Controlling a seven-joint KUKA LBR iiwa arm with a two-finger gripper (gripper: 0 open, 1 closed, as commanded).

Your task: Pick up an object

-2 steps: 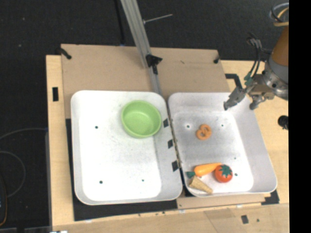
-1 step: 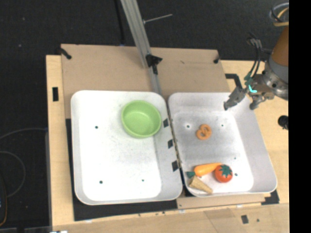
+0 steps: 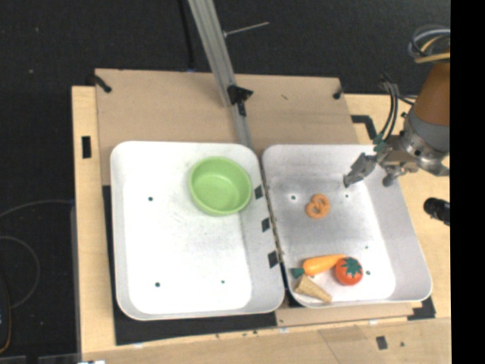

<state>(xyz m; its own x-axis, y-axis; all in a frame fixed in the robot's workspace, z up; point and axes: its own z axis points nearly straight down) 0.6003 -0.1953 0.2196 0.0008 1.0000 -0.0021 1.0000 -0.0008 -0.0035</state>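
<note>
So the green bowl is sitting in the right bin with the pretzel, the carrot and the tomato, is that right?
Not quite. The camera view shows the green bowl in the left bin, near its upper right corner, apart from the other items. The pretzel, the carrot and the tomato do lie in the right bin.

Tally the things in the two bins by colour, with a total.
Green: 1, the bowl
Orange: 2, the pretzel and the carrot
Red: 1, the tomato
Tan: 1, the wedge
Total: 5
</note>
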